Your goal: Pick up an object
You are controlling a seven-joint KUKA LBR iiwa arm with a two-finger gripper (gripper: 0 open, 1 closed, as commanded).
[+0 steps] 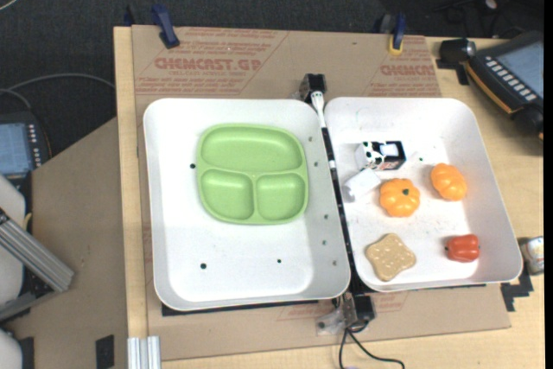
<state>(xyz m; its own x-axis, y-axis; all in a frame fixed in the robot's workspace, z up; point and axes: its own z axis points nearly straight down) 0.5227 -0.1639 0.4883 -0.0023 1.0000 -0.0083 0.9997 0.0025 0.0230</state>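
Right bin (484,186) holds 5 loose items. Orange pumpkin (399,197) near centre, smaller orange pumpkin (448,181) apart to its right. Red pepper (463,248) near front right corner. Tan square cracker (390,257) lying flat, front left. Black-and-white carton (377,156) on its side, behind the pumpkins.

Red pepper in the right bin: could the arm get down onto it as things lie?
Probably yes. The red pepper lies apart from the cracker and the two orange pumpkins, with nothing over it, though the bin's rim is close by.
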